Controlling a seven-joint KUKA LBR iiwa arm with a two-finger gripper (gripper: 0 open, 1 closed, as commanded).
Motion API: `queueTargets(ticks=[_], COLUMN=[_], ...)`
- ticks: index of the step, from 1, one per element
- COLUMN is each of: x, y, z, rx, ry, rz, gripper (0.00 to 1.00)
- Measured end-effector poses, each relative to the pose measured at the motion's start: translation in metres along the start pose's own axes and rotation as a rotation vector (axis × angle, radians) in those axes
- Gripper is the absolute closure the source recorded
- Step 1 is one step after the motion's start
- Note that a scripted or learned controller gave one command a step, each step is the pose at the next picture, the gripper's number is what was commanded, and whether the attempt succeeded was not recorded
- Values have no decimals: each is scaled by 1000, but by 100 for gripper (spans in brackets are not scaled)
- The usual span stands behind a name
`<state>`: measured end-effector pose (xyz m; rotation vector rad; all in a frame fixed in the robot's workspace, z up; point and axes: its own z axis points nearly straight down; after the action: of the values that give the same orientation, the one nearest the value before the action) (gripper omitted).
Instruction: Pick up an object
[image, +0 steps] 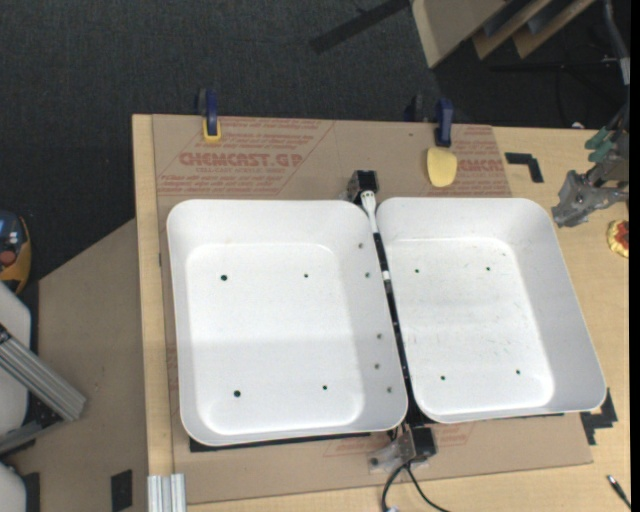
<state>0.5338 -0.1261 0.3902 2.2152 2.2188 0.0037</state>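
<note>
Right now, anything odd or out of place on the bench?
One thing: a yellow object lies on the cardboard sheet behind the right bin, outside both bins. The pincer sits off the bench's right edge.

End effector at right edge

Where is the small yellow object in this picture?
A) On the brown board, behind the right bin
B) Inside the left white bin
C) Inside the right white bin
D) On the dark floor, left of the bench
A: the yellow object lies on the brown board, just past the far rim of the right bin, below a blue clamp.
</note>
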Motion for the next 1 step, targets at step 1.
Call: queueTargets(ticks=[1], x=[94], y=[8], z=[89], rx=[15], ry=[7], rz=[-8], gripper=[100])
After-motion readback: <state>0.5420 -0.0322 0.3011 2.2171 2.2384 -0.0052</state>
